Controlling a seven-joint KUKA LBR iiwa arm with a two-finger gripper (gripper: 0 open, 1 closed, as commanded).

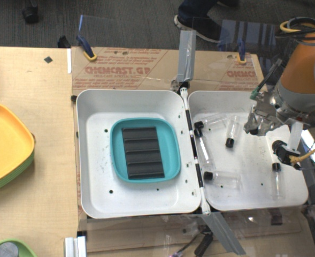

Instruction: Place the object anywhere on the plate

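From my remote seat I'm looking down at two white bins side by side. The left bin (93, 186) has a teal plate (145, 150) sitting in the middle of it, and there's a dark ribbed rectangular block (142, 152) lying flat on the plate, running lengthwise.

The right bin (253, 194) is where the clutter is: a bunch of clear plastic tubes with black caps. One tube (201, 143) lies along the left wall of that bin, another tube (221, 179) sits near the bottom left, one short tube (231, 133) is near the middle top, and one more tube (276, 178) is over on the right side.

The arm (301, 68) comes in from the right with its orange band showing, and the gripper (255, 126) hangs over the upper right part of the right bin, near that short middle tube but apart from it. Honestly I can't tell how the pincer stands from this angle; it's a grey blob against white, and I see nothing clearly caught in it.

Off to the far left on the wooden bench (39, 213) there's a stack of yellow plates (5, 146).
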